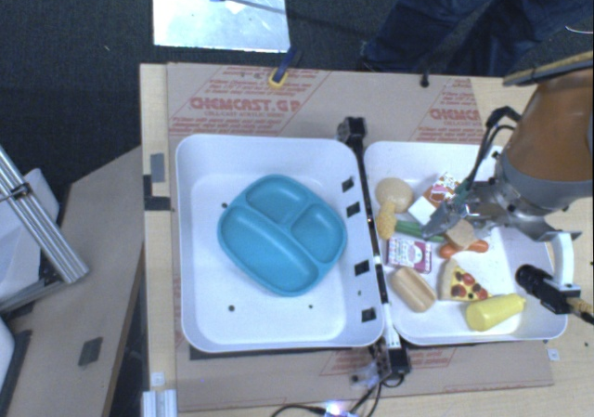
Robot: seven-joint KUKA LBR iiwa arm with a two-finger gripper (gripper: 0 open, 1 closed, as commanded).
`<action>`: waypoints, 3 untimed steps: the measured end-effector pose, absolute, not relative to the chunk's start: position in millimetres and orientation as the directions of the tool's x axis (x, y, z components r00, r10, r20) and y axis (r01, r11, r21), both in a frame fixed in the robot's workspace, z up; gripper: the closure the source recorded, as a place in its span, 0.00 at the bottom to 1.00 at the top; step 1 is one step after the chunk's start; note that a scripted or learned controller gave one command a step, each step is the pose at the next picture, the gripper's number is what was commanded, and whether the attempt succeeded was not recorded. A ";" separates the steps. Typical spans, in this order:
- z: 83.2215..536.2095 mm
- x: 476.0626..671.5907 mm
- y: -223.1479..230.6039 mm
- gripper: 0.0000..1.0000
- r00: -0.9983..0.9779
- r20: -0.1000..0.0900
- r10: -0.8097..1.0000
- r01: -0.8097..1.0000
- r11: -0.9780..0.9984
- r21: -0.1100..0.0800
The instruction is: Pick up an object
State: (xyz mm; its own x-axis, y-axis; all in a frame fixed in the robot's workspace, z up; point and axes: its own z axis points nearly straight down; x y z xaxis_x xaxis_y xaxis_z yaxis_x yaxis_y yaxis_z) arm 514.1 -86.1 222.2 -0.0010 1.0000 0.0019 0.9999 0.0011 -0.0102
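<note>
The right bin (534, 332) holds several toy foods: a beige potato (394, 192), a yellow corn cob (387, 220), a pink carton (409, 254), a bun (412, 289), a pizza slice (461, 283) and a yellow piece (494, 311). My gripper (444, 220) hangs low over the middle of this bin, above a white block (422, 210) and a green piece (408, 228). An orange piece (461, 245) lies just under the wrist. Nothing is visibly held.
The left bin (200, 220) holds a blue divided plate (281, 234). A black ridge with clips (364, 220) separates the two bins. A black part of the arm (543, 287) overhangs the right bin's near right corner. A red and white pack (442, 189) lies at the back.
</note>
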 end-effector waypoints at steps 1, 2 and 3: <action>227.5 516.5 -86.0 0.00 -0.003 0.001 1.000 1.000 0.003 0.001; 182.1 508.8 -85.5 0.00 -0.001 0.001 1.000 1.000 0.001 -0.003; 122.3 501.9 -89.9 0.00 0.000 0.001 1.000 1.000 0.000 -0.005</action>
State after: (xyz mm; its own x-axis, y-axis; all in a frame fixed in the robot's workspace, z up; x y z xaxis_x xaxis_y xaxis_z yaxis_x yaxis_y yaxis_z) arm 501.9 -89.9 122.3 -0.0003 1.0000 0.0013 1.0000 0.0003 -0.0054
